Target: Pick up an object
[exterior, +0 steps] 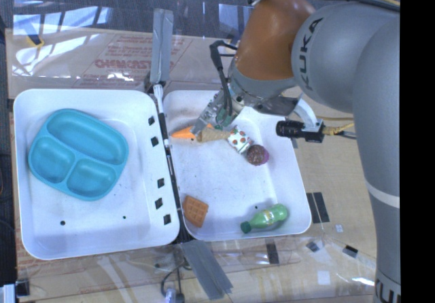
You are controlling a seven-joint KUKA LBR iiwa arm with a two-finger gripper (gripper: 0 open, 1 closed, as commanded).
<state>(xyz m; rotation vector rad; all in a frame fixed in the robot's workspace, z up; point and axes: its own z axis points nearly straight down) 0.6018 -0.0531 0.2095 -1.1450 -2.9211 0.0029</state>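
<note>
Near edge, right bin [289, 179]: green bottle [265, 219] and waffle [195, 210] lie well apart — untouched, no risk yet.
Middle: donut [256, 155] touching a speckled toy [238, 140] — a nudge could roll either.
Far left corner: carrot [182, 134] and cone [211, 136], just beside the wall.
Gripper [212, 120]: low over the cone; how wide the fingers stand I cannot tell — nothing seen held.
Risk: crowded targets — closing could pinch two, or skid one against the wall.
Left bin [27, 227]: blue tray [78, 153], well clear.

Two white bins [88, 237]. Beside the blue tray [78, 152]: one carrot [182, 134], one waffle [195, 210], one green bottle [265, 219].
</note>
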